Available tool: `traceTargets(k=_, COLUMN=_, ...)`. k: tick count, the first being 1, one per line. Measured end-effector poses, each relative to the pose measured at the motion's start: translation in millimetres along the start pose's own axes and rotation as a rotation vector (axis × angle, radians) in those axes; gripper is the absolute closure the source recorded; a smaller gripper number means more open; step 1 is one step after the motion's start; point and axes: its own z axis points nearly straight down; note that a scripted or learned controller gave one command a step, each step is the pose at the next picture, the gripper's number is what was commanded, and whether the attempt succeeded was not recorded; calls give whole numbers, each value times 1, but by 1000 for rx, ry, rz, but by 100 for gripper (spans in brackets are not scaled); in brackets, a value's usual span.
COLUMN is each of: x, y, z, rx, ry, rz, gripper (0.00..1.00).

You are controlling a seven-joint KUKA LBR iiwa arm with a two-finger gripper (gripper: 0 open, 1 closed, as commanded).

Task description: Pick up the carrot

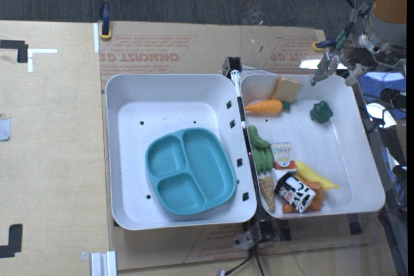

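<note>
While the carrot [264,107] lies on its side at 11 o'clock in the right bin [352,158], we see it as orange, tapered, with a green stub at its right end, touching the tan bread slice [286,88] above it. We note the gripper [325,69] at 1 o'clock over the bin's far rim, well apart from the carrot; its opening we cannot tell, nothing seen in it. A green broccoli piece [321,112] sits right of the carrot. A teal divided tray [190,170] fills the left bin [129,139].

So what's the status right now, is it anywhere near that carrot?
End effector above right bin's far rim, holding nothing. Carrot lies in right bin, far-left corner. Tan bread slice touching it.
</note>
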Motion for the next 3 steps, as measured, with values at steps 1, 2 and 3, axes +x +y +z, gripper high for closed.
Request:
traceTargets(k=1, x=27, y=5, z=130, rx=3, ry=1, rz=-47, gripper=0)
traceTargets(k=2, x=43, y=7, z=174, rx=6, ry=1, rz=202, gripper=0)
traceTargets(k=3, x=49, y=20, z=180, rx=40, ry=0, rz=463, gripper=0)
